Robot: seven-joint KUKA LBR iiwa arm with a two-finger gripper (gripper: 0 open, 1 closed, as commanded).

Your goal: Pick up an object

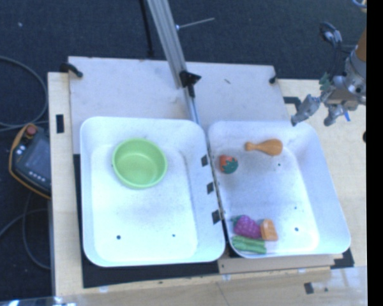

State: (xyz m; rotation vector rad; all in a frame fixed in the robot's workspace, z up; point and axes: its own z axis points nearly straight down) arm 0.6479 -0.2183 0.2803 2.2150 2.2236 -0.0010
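The gripper (319,111) hung at the two o'clock edge of the view, above the bench just outside the upper right corner of the right bin (325,190); its two fingers were spread apart with nothing between them. Inside that bin, a toy drumstick (265,147) lay near the twelve o'clock wall, the closest object to the gripper but still apart from it. At about ten o'clock in the same bin, close to the divider, sat a small round red and green toy (228,164). Down at the bin's seven o'clock corner three pieces clustered together: a purple grape bunch (247,225), a small orange piece (269,229) just beside it at three o'clock, and a green pod-like piece (249,245) touching the grapes at six o'clock. The left bin (147,234) held a light green bowl (139,163), upright, toward its ten o'clock area.
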